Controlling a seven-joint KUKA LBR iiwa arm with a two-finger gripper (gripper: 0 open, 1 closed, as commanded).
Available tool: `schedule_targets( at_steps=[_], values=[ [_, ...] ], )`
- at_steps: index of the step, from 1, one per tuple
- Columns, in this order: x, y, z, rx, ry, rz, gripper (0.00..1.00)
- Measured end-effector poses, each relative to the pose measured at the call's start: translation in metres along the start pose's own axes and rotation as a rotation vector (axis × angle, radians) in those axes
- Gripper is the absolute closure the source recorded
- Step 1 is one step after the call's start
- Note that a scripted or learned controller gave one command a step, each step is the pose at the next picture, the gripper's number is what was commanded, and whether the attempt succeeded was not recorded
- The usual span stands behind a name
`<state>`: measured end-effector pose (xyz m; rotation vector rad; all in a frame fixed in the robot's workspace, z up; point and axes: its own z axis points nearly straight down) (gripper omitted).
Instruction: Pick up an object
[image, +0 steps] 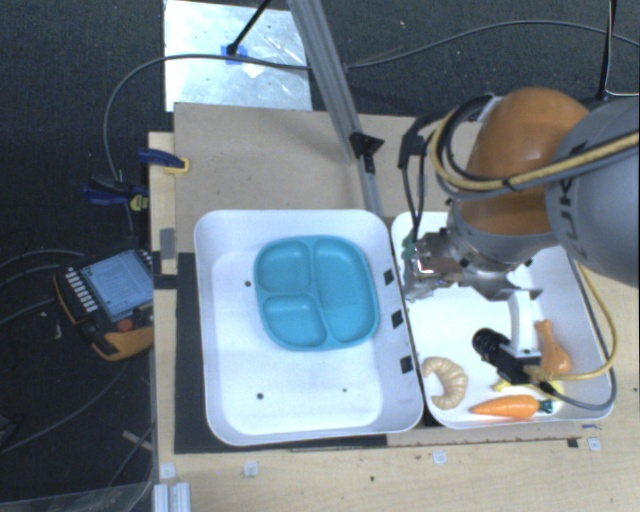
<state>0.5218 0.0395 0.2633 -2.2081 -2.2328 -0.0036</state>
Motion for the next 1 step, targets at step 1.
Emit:
schedule_targets(
  at_steps=[1],
  values=[
    [0.0443, -0.0092, 0.0176, 0.001, -0.001, 0.001, 1.00]
  ],
)
